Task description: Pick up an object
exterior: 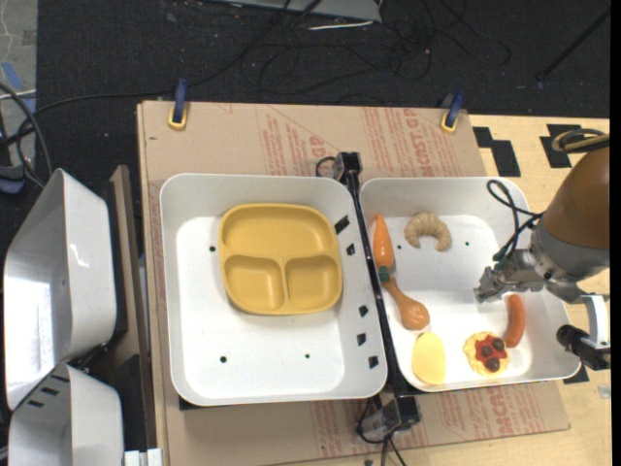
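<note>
Down in the right bin [456, 194], the gripper [497, 285] sits low over the white floor, close to the bin's right wall. Whether its fingers are spread or pressed together I cannot tell; the dark metal parts blur into one clump from this height, and nothing is visibly pinched between them.

Nearest to the gripper is the red sausage [514, 319], lying just below and a little to the right of it, lengthwise up and down, perhaps touching the gripper's lower edge, though the view is too coarse to be sure. Below the sausage and slightly left of it lies a small round pizza toy [486, 352] with dark and red toppings. Further left of that, along the bin's near edge, is a pale yellow oval piece [429, 358].

Left of the gripper, well apart from it, a tan wooden spoon-shaped piece [407, 304] lies at a slant, and above that an orange carrot [383, 240] runs along the bin's left wall. Up and to the left of the gripper rests a beige croissant [428, 229].

Behind the gripper, the arm's grey wrist and orange band [586, 204] rise to the right.

Far to the left, across the divider, the left bin [189, 357] holds a yellow divided plate [280, 258].
</note>
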`<move>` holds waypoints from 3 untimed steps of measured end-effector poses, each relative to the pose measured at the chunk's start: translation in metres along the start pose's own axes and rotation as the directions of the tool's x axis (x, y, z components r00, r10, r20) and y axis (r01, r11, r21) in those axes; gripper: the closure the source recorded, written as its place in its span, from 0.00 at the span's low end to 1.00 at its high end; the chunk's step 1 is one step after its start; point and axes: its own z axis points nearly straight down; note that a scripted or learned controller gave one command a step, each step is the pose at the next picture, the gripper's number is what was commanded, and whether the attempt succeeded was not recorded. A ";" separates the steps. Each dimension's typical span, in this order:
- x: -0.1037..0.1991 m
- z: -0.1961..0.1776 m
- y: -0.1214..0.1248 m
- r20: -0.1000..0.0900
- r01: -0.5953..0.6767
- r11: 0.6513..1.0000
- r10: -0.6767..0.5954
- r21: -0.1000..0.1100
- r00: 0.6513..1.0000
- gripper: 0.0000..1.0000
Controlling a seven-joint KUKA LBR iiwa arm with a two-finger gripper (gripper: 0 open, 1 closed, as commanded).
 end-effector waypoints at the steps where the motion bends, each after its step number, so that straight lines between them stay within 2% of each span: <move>1: 0.000 -0.064 0.003 0.002 0.004 1.000 -0.004 -0.005 1.000 1.00; 2: -0.007 -0.123 0.000 0.003 0.004 1.000 -0.004 -0.005 1.000 1.00; 3: -0.007 -0.135 0.001 0.002 0.004 1.000 -0.004 -0.003 1.000 1.00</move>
